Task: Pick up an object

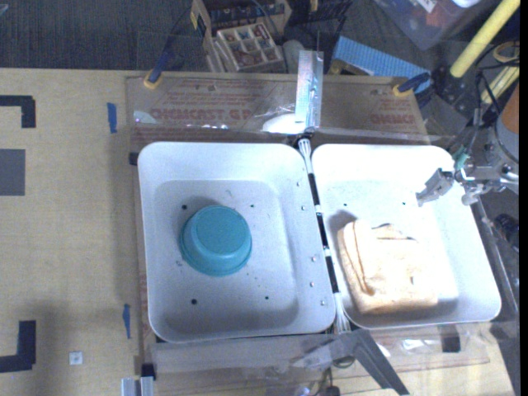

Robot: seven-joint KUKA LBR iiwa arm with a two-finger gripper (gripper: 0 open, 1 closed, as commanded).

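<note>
An upturned teal bowl (216,238) sits left of centre in the left bin (157,172). A tan, sponge-like slab (394,268) lies flat in the near half of the right bin (371,167). My gripper (452,190) hangs over the far right corner of the right bin, above and to the right of the slab and well apart from it. It is open, with one grey finger (432,187) pointing left and down, and nothing is held between the fingers.
A black-and-white divider (320,221) runs between the two bins. Clear plastic sheeting (223,110) and clutter lie behind the bins. Bare wooden bench (66,221) extends to the left.
</note>
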